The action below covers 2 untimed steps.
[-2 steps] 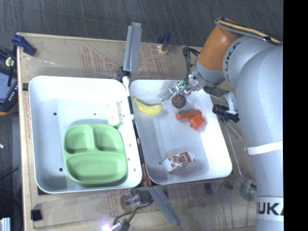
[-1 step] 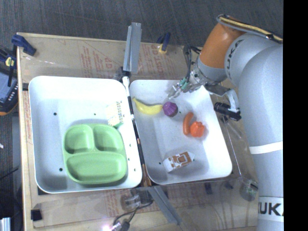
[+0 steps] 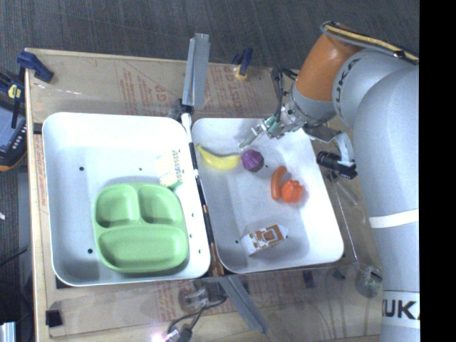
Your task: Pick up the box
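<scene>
The box point(image 3: 265, 239) is a small brown and white carton. It lies on its side near the front of the right bin point(image 3: 320, 244), with nothing touching it. My gripper point(image 3: 258, 132) hangs over the back of that bin, above and just right of a purple fruit point(image 3: 251, 160). It is far from the box, roughly a bin's depth behind it. I see nothing held in the gripper.
A yellow banana point(image 3: 218, 159) lies at the right bin's back left, and an orange-red object point(image 3: 286, 187) sits right of centre. The left bin point(image 3: 64, 162) holds a green divided plate point(image 3: 140, 228) and a small pale packet point(image 3: 169, 168). The arm point(image 3: 370, 120) covers the right side.
</scene>
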### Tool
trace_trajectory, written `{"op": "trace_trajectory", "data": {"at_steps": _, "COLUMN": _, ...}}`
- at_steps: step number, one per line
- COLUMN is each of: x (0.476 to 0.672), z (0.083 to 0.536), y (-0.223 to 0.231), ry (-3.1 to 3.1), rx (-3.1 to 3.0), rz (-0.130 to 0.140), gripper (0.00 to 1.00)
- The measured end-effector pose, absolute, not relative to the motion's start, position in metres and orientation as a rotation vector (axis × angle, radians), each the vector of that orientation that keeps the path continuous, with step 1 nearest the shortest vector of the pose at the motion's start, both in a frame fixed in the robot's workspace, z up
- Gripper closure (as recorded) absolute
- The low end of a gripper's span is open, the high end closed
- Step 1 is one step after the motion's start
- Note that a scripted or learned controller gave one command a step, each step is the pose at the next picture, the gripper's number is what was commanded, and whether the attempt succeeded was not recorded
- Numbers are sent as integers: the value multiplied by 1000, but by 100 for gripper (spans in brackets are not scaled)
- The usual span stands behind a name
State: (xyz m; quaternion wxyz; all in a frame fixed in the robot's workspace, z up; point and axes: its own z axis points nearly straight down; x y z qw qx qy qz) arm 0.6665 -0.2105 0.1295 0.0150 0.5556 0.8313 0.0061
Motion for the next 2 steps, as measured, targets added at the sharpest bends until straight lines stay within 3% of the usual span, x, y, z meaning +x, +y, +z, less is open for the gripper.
{"op": "trace_trajectory", "data": {"at_steps": 1, "x": 658, "z": 93, "y": -207, "ry": 2706, "rx": 1600, "rz": 0, "gripper": 0}}
{"op": "trace_trajectory", "data": {"at_steps": 2, "x": 660, "z": 104, "y": -206, "ry": 2707, "rx": 1595, "rz": 3, "gripper": 100}}
